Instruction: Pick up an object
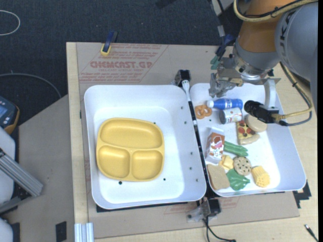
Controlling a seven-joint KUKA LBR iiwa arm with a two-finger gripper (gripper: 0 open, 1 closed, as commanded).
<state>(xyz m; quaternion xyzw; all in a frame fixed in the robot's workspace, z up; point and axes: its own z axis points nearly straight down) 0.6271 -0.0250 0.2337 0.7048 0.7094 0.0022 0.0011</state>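
Both white bins, left (96,105) and right (287,158), are looking like smooth moulded plastic, catching a soft sheen. The yellow divided tray (130,148) is showing glossy plastic with pale highlights along its ridges. The board (126,64) under the bins is reading as matt brown cardboard with red print. The arm's orange band (262,14) is shining smooth and glossy; the grey casing (305,29) beside it is looking duller. The blue bottle (227,104) is glinting like plastic.

Cardboard-topped bench (126,59) bears two white bins (96,135).
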